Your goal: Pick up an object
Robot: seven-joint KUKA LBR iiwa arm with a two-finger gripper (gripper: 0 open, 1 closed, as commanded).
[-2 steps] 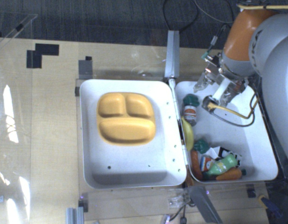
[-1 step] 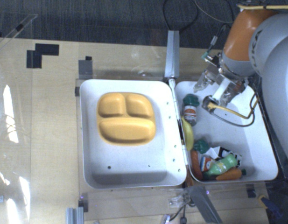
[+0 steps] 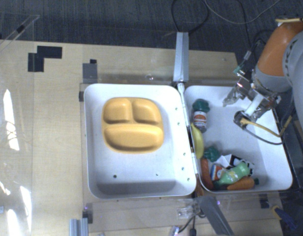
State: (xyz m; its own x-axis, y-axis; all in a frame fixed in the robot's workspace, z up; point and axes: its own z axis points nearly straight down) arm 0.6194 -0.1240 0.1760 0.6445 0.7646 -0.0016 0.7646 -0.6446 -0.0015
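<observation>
My gripper hangs over the upper right part of the right bin, open, with nothing between its fingers. Left of it, apart from the fingers, a small bottle with a green cap lies near the bin's left wall. A yellow banana lies just below the bottle. In the bin's front corner sits a pile: an orange carrot, a green bottle-like item, a red item and a green lump.
The left bin holds a yellow divided plate. A metal post stands between the bins at the back. A yellow cable trails from the gripper toward the right. Bare white floor lies under the gripper.
</observation>
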